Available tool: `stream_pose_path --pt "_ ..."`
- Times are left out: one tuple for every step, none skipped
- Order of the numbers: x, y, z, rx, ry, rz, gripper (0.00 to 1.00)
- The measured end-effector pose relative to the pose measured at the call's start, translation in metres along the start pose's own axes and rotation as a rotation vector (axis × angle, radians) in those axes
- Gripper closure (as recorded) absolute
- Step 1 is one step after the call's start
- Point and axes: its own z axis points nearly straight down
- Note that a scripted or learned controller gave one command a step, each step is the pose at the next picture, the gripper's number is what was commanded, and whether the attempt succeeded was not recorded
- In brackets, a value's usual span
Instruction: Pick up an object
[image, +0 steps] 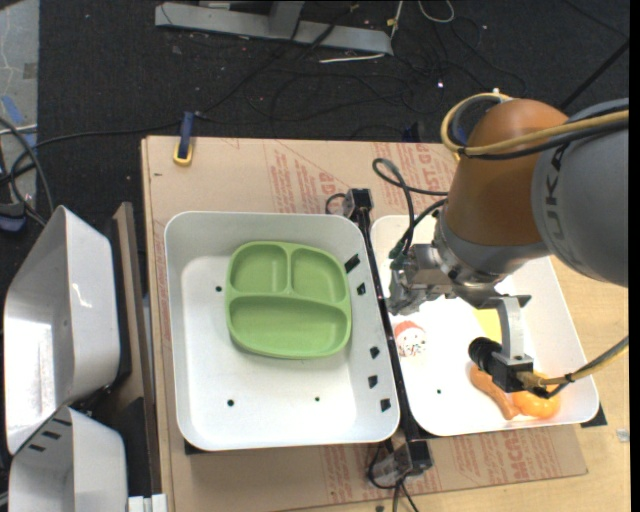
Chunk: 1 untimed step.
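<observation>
Gripper (412, 288) low over right bin (448, 402), near its left wall; open or closed: cannot tell. Nothing seen held. Left bin (200, 335): green divided plate (290, 300). Right bin: small white-red object (410, 342) just beside gripper, orange object (522, 403) at front. Pick judged not yet made.

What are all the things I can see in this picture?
left bin: one, white, on the bench
right bin: one, white, touching the left bin
plate: one, green, three sections, in the left bin
round thing: one, white with red marks, in the right bin near the divide
yellow thing: one, flat, in the right bin, partly under the arm
orange thing: one, near front of the right bin
clamp: one, yellow and blue, far-left bench corner
tubs: two, white, left of the bench
arm: one, grey with orange band, over the right bin
end effector: one, dark, above the round thing
</observation>
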Motion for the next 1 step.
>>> stream_pose_path --pt "0.0485 0.0047 -0.0013 0.0 0.0 -0.001 1.0"
